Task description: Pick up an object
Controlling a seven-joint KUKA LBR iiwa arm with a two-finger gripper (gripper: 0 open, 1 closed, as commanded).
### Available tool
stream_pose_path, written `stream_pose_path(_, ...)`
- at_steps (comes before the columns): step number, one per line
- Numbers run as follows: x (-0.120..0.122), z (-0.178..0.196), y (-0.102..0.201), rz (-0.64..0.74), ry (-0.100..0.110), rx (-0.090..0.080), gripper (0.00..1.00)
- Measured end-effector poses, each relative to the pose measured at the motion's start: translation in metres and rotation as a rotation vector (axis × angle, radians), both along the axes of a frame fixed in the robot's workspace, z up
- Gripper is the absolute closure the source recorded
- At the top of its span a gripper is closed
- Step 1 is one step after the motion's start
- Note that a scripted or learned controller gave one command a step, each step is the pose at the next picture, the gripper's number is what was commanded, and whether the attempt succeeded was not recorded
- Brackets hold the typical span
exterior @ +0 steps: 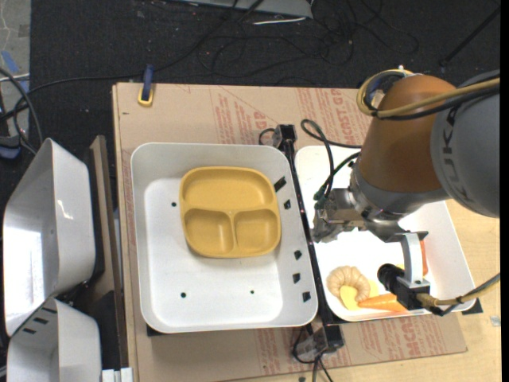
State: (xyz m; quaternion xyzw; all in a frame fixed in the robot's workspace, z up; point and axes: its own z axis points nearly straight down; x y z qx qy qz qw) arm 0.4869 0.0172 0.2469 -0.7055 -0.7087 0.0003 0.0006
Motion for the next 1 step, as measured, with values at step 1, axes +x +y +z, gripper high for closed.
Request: stream_pose_path(1,-0.0074,-0.0108,0.054,0.0,0.001,0.0,1.0)
